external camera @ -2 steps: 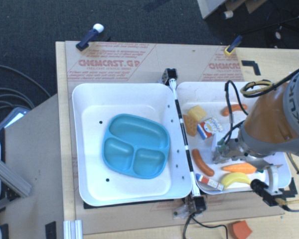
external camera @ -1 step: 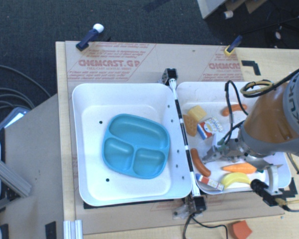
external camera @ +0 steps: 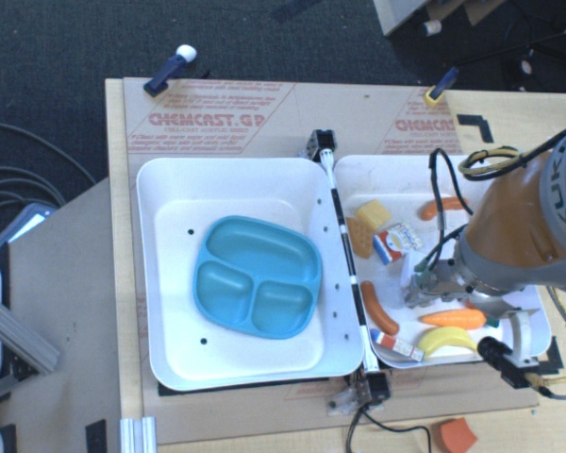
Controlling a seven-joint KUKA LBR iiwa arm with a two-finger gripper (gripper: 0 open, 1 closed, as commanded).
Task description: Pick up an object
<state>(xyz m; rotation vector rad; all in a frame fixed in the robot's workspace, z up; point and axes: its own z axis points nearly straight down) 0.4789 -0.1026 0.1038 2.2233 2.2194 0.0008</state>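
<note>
My gripper [external camera: 420,289] reaches down into the right bin [external camera: 358,173] from the right, its metal tip low among the toy foods. Beside it lie a red sausage [external camera: 378,310] to the left and an orange carrot [external camera: 455,318] and a yellow banana [external camera: 450,342] just below. Farther back in the bin are a yellow cheese-like block [external camera: 372,216], a brown piece [external camera: 360,241], a red-and-white packet [external camera: 394,243] and an orange-red piece [external camera: 436,208]. The arm's body hides the bin's right part.
The left bin [external camera: 160,253] holds a blue sectioned plate [external camera: 257,276]. A black divider clamp [external camera: 322,143] sits between the bins at the back. Blue and yellow clamps [external camera: 169,70] hold the bench's brown board. Cables run at the far left.
</note>
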